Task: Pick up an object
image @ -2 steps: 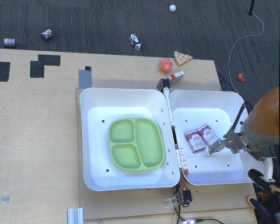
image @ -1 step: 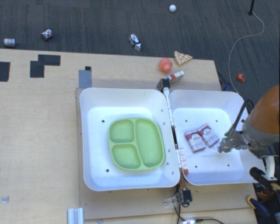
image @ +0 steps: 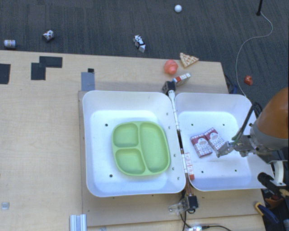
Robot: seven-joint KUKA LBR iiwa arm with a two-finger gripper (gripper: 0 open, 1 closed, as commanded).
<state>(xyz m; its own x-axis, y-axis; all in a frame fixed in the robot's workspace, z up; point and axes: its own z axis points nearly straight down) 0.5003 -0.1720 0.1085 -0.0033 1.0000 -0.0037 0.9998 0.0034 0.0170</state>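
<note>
The two small red-and-white printed packets (image: 207,142) lie flat in the right white bin (image: 244,178). The claw (image: 224,150) sits just beside them; its state cannot be told. Lying flat and touching, they may slide away.

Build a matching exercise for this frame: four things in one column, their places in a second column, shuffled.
Things:
1. green tray
2. red packets
3. orange ball
4. white ball

Places:
A. on the dark carpet, far from the bins
B. in the left bin
C. on the bench just behind the bins
D. in the right bin, by the gripper

Pairs: 1-B, 2-D, 3-C, 4-A
</note>
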